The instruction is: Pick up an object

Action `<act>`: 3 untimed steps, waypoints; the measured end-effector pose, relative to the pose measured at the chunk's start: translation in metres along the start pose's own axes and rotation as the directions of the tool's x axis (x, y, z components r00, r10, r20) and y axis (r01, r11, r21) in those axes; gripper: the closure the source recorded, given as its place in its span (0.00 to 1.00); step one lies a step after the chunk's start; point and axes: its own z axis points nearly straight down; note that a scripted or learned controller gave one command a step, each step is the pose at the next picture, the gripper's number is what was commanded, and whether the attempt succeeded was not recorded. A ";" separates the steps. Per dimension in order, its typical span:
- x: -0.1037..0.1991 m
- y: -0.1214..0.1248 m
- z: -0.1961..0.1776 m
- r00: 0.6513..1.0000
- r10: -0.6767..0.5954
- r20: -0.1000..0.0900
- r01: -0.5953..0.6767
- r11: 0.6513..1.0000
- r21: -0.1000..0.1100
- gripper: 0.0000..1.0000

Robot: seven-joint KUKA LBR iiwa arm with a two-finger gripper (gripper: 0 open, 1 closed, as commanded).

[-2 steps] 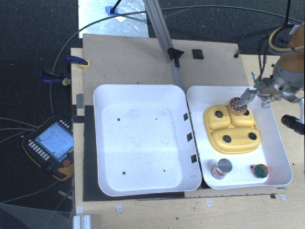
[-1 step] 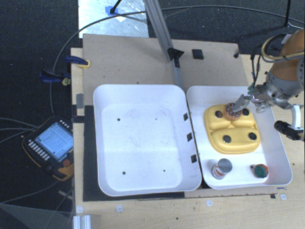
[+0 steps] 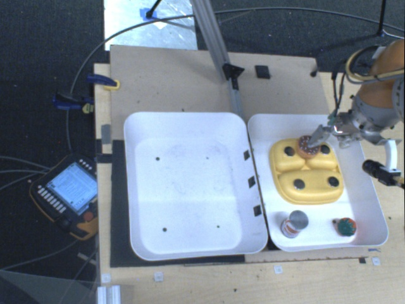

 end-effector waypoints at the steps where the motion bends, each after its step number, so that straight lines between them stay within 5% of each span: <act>1: 0.001 0.001 -0.009 1.000 -0.003 -0.002 0.003 1.000 0.001 1.00; 3: 0.006 0.012 -0.126 1.000 -0.002 -0.002 0.002 1.000 0.004 1.00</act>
